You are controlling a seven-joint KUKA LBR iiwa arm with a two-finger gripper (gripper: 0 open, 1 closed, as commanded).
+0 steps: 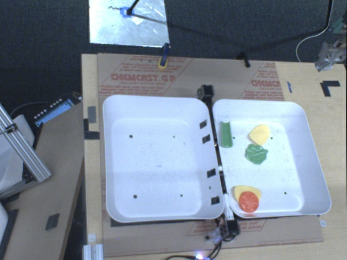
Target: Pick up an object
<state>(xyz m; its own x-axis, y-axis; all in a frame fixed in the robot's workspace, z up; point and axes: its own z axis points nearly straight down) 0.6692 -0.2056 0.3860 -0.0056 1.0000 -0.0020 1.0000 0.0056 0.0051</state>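
Red "CHEMCAST GP" print (142, 76) on board (217, 72)

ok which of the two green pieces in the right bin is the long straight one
The green bar by the bin's left wall, upright in the view. The other green piece, toward the middle, is a crinkled leafy blob.

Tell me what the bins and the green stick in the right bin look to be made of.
Bins: left bin and right bin look like thin moulded white plastic, smooth and semi-gloss, judging by rounded corners and soft sheen. Green stick: probably plastic or rubber toy food, matte, uniform colour, no glare. Too small to tell which.
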